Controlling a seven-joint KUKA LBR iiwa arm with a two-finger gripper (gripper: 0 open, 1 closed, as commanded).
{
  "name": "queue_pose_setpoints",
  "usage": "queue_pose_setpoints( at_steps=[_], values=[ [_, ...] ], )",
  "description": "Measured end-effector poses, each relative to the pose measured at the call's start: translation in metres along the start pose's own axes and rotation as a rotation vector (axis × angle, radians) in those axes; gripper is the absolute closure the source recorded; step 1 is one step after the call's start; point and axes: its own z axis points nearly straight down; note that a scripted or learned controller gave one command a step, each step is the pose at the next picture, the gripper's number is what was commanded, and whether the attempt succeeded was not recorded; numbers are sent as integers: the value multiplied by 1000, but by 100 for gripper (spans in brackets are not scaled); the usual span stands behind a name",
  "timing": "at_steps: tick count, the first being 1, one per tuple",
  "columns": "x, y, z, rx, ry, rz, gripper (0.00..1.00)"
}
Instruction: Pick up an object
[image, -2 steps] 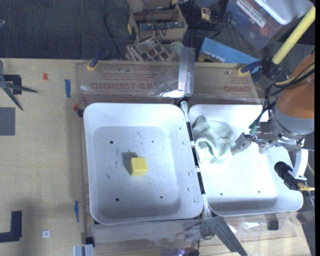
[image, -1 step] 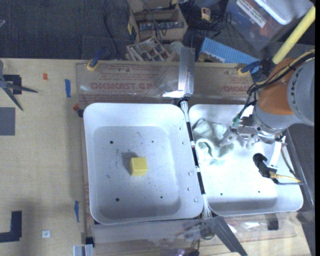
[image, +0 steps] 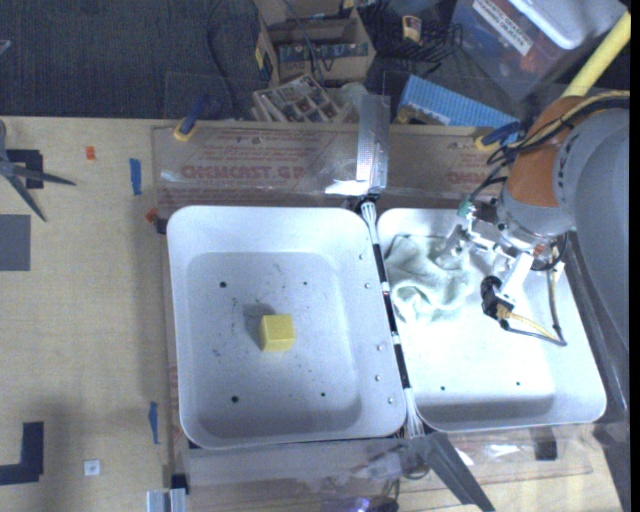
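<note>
A small yellow block (image: 278, 332) lies near the middle of the left bin (image: 200, 240). A crumpled pale green-white cloth (image: 425, 282) lies in the upper left part of the right bin (image: 520, 390). My gripper (image: 452, 250) hangs low over the right bin at the cloth's upper right edge, below the orange band of the arm (image: 535, 180). Its fingertips blur into the cloth.
A clear plastic wall (image: 270, 160) and a metal post (image: 373, 140) stand behind the bins. Black and yellow cables (image: 515, 312) hang from the wrist over the right bin. The wooden bench (image: 80, 300) stretches to the left, with clutter beyond it at the back.
</note>
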Motion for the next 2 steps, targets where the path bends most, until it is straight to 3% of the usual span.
queue_pose_setpoints(
  at_steps=[1, 2],
  values=[
    [3, 1, -8, 2, 0, -9, 100],
    [-10, 18, -30, 12, -4, 320, 100]
  ],
)
